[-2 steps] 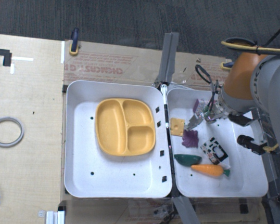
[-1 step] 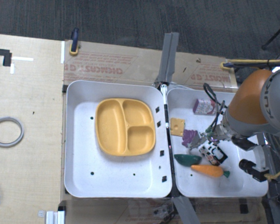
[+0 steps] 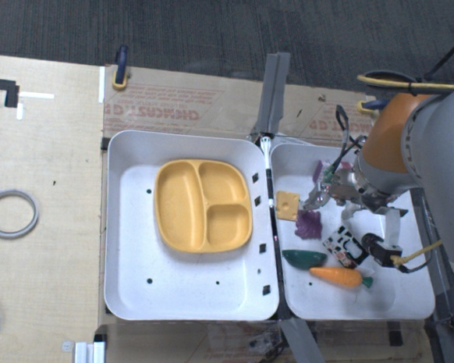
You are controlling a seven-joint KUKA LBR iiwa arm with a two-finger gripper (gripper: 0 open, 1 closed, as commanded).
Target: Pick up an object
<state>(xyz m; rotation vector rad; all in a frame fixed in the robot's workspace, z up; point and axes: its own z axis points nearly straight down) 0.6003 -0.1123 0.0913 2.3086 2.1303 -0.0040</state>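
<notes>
Purple toy (image 3: 309,223) just beside our gripper (image 3: 320,195), mid right bin (image 3: 406,297); we cannot tell grip state; carrot (image 3: 335,277) near front rim.

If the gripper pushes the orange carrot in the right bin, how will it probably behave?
The carrot looks round and tapered, so it may roll or swing around its thin end instead of sliding straight. Its surface seems smooth, perhaps plastic, so fingers could slip. It lies beside the dark green piece, which a push might also move.
</notes>
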